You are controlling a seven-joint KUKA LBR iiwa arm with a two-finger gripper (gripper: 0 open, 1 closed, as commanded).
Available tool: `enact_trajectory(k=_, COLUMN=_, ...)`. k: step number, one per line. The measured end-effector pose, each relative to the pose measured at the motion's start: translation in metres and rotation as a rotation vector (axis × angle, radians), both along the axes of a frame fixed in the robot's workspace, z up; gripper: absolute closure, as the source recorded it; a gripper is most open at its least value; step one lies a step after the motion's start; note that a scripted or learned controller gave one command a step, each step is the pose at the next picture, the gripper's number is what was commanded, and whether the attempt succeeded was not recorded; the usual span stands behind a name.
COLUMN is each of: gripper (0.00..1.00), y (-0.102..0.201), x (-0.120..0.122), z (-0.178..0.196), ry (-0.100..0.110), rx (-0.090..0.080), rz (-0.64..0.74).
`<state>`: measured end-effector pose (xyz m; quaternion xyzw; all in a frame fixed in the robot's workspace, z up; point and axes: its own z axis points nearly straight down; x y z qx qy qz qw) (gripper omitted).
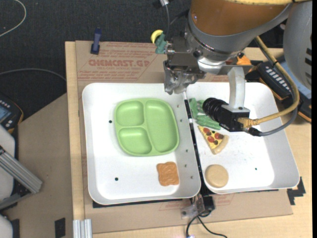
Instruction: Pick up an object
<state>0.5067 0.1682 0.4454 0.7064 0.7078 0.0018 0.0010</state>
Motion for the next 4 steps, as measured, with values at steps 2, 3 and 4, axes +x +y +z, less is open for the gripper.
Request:
enact_trajectory(k=2, gripper=1.0, y=-0.007, x=-0.027, z=0.023, ry=0.007, rx=-0.003, rz=-0.009)
enact_trajectory(k=3, gripper=1.0, y=-0.003, x=-0.027, z=0.033, ry=0.003, rx=-0.001, rz=-0.001)
enact_trajectory(k=4, gripper=1.0, y=0.054, x=-0.028, z=0.054, ry=-0.001, rx=0.002, rz=0.005)
